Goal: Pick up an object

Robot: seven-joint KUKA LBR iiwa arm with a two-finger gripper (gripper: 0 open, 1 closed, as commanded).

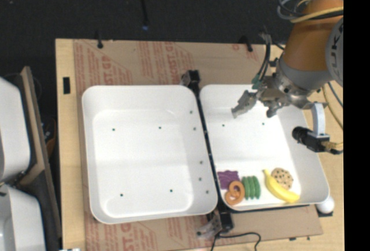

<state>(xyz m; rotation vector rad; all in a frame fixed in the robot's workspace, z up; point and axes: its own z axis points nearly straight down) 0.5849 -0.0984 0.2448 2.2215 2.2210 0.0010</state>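
My gripper [256, 106] hangs over the far part of the right bin [254, 146], its two grey fingers spread apart with nothing between them. Along that bin's near edge lie a purple piece [228, 177], an orange ring [235, 192], a green ridged piece [251, 186], a yellow banana [280, 188] and a brown speckled cookie [282, 176]. These objects sit well toward the camera from the gripper.
The left bin [144, 151] stands beside the right one, their rims meeting along the middle. Both rest on a cardboard-covered bench [133, 65]. A small black clamp [191, 78] sits at the far end of the seam between the bins.
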